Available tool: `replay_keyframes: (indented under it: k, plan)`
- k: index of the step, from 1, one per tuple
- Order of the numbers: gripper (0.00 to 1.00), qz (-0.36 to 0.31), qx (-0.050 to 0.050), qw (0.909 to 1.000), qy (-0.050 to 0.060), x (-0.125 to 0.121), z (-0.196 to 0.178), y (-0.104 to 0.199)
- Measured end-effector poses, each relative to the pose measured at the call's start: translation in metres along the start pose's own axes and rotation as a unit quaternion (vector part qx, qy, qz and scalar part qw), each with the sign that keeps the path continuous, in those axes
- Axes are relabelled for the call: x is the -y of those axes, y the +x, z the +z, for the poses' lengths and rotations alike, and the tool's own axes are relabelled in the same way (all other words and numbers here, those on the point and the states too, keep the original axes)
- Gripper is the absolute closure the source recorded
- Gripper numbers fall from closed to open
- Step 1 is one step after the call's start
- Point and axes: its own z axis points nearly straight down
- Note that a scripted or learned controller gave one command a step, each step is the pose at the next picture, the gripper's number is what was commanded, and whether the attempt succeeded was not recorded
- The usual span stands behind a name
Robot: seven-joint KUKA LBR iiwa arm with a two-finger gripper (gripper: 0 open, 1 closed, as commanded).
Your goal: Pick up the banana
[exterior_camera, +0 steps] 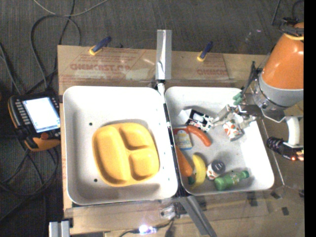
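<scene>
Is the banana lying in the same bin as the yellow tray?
No, the banana lies in the right bin, while the yellow tray sits in the left bin.

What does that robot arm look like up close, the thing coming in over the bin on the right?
The arm is bulky and rounded: a bright orange dome-like band above a grey wrist section. Below that sits the gripper, a slim metallic assembly with thin light-coloured jaws and a small green detail near its base.
</scene>
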Motion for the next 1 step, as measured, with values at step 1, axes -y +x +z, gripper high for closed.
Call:
replay_keyframes:
  k: [1]
  plan:
    - [0.00,-0.126,-0.001,0.9920,0.001,0.0441,0.1637,0.0121]
